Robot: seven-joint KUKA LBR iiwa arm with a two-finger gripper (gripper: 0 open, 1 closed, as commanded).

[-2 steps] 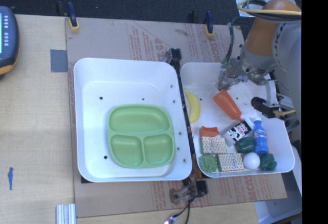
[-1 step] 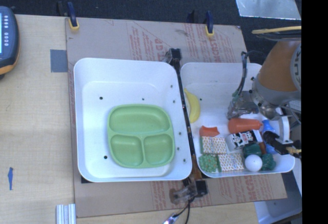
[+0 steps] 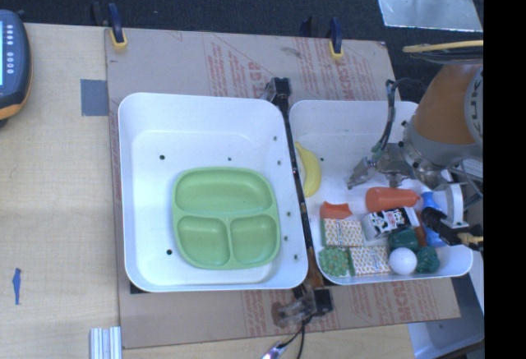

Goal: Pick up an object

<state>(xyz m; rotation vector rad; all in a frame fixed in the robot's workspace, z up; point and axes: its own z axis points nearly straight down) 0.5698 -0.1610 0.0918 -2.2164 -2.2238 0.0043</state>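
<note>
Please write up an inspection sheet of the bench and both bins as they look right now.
Surface: cardboard sheet clamped on a wooden bench.
Job's things: right bin holds a banana, an orange piece, patterned packets, a white ball and green pieces.
Clutter: left bin holds a green divided plate.
Grippers: hand over the right bin; nothing seen between its tips.
Cables: dark cable running up from the hand.
Surroundings: device at the left edge, blue clamps on the far edge.
</note>
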